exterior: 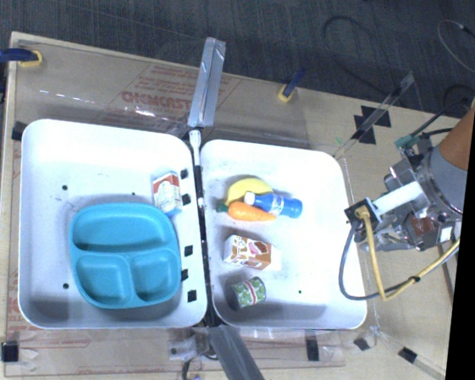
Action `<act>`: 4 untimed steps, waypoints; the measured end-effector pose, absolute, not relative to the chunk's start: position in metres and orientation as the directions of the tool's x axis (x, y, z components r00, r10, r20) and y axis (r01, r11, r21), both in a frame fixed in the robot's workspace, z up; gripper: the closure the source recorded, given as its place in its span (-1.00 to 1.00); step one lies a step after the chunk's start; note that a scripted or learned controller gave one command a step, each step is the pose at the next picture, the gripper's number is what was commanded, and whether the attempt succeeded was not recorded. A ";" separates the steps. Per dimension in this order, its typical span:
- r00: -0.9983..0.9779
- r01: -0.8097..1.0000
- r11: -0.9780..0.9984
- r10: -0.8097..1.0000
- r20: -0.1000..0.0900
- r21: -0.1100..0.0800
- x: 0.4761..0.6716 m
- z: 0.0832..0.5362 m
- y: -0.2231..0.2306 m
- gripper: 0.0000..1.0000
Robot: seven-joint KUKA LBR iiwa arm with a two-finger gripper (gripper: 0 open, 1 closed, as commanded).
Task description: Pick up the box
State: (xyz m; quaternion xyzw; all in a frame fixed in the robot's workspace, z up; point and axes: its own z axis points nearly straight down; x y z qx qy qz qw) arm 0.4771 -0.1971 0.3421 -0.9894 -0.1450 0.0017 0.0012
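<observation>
A small brown and white box (249,252) lies flat in the middle of the right bin (323,186). A second small carton, red and white (166,191), leans at the right edge of the left bin (54,155), by the divider. My gripper (415,228) hangs over the bench outside the right bin's right wall, well to the right of the brown box and a little higher in the view. Nothing shows in its grasp.
A yellow banana (248,188), a blue bottle (276,204) and an orange carrot (252,214) cluster just behind the brown box. A green can (248,292) lies in front of it. A blue divided plate (126,253) fills much of the left bin.
</observation>
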 end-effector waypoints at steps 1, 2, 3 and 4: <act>0.977 0.214 -0.977 0.214 -0.004 -0.003 0.477 0.338 -0.209 1.00; 0.975 0.223 -0.975 0.223 -0.009 -0.008 0.477 0.347 -0.208 1.00; 0.972 0.234 -0.972 0.234 -0.014 -0.012 0.478 0.356 -0.206 1.00; 0.972 0.234 -0.972 0.234 -0.014 -0.013 0.478 0.356 -0.206 -1.00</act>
